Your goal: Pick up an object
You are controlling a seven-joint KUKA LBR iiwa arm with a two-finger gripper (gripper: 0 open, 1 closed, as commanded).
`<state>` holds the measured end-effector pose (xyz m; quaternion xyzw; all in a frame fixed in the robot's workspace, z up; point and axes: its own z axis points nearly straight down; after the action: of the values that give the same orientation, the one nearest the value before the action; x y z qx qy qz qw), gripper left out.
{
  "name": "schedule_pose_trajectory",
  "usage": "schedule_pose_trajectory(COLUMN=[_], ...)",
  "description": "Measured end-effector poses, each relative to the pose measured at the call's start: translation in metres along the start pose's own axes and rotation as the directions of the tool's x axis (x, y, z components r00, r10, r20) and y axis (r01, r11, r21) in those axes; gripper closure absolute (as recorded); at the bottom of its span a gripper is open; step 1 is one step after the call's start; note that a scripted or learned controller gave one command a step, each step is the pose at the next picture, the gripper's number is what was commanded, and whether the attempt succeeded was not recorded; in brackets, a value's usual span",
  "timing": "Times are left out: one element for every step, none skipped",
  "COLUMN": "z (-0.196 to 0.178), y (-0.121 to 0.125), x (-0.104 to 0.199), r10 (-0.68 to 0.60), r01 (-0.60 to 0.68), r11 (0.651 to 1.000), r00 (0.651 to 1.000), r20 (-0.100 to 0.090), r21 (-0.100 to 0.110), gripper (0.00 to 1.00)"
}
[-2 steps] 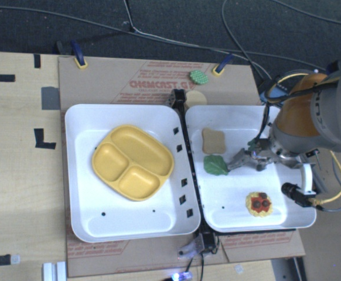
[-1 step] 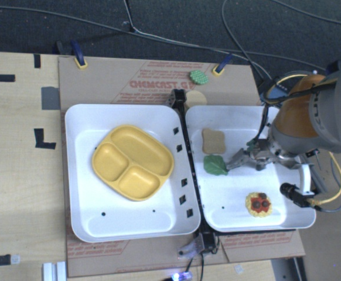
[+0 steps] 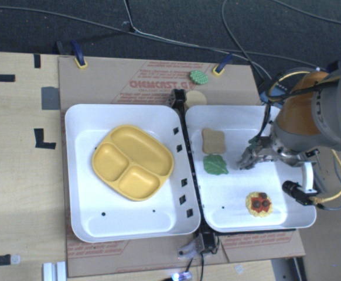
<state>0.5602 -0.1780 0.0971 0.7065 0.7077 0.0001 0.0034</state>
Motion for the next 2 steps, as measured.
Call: schedule_pose_trajectory(z=[-0.048,-0.101], y=[0.001,0.002], x=[-0.009,-0.009], r10=[0.001,0.0], r01=[-0.001,0.0], r11=[1.0,1.0], r00=[1.0,1.0], r20=[-0.003,-0.003], r21=[0.002,0.002], gripper=[1.0,1.0])
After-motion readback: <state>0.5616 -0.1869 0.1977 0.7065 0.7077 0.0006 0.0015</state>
